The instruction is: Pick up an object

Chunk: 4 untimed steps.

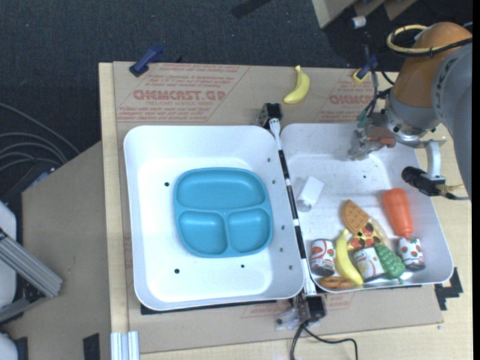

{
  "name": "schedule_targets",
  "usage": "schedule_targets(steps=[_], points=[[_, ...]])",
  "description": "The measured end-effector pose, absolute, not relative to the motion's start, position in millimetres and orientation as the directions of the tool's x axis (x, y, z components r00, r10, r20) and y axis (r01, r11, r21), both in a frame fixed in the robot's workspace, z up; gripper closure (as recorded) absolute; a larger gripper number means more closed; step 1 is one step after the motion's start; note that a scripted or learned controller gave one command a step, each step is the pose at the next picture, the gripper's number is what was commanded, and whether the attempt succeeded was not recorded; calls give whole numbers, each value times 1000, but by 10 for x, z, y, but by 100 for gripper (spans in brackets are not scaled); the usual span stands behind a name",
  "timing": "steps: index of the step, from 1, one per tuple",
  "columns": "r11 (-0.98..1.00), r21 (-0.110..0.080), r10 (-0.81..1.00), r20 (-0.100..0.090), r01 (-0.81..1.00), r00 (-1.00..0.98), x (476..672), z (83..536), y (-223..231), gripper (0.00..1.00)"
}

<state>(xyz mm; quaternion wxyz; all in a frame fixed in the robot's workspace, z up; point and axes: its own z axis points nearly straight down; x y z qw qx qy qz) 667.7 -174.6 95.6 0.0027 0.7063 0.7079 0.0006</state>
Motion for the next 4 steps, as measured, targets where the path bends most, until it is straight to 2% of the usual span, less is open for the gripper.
schedule_targets(steps=[1,2,3,4], points=[[2,4,1000,-3,1000,-2,6675,953,-1744,0],[3,7,1000,-5,1000,-3,6683,1058,-1743,100],[3,7,1000,-4,1000,-3,6682,1056,-1741,0],[-1,-3,1000,1,1000,1,6222,840,-1784,0]])
